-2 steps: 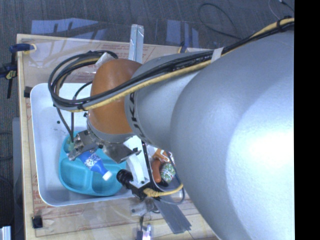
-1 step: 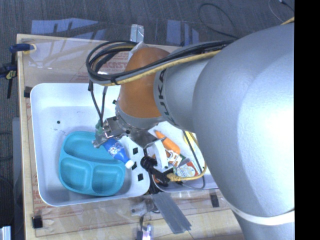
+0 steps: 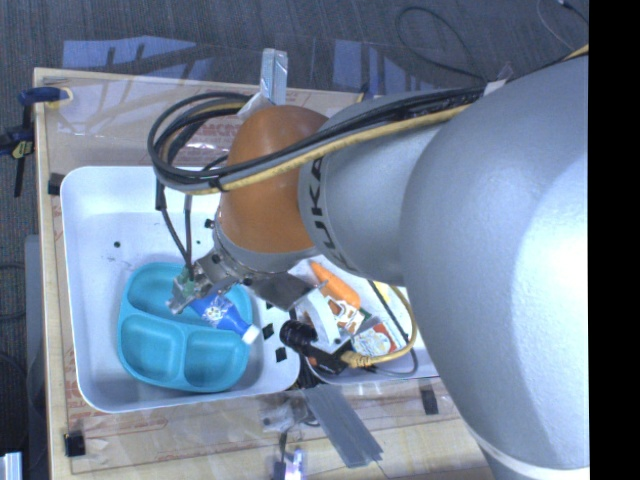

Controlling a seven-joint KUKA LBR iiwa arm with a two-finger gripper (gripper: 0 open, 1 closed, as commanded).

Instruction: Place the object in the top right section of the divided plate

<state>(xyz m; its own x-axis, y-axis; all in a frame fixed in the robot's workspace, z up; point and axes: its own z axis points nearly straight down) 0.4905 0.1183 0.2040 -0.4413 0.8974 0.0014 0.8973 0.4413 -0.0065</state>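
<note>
**Arm over the blue plate in the left bin**

Dark grey carpet surrounds a pale wooden bench [image 3: 150, 438], with a blue clamp [image 3: 40, 95] at its far left corner. On the bench sits the left bin [image 3: 85, 268], white and shallow. Low in that bin lies the blue divided plate [image 3: 180, 343], with its sections showing as one upper-left pocket and two lower ones. At the plate's upper right edge rests a small blue packet [image 3: 225, 313] with white marks; it lies on or just over the top right section, partly under the wrist.

Black cables [image 3: 185, 143] loop above the bin and run into the orange band [image 3: 265, 183] of the arm [image 3: 480, 248], which covers most of the right half of the view. The gripper [image 3: 190, 290] hangs just over the plate's upper rim, touching or nearly touching the packet's left end; whether its fingers are apart or closed cannot be told from this angle.

Right of the plate, under the arm, an orange carrot-like piece [image 3: 335, 283] and printed packets [image 3: 360, 333] lie in the right bin [image 3: 420, 368].
</note>
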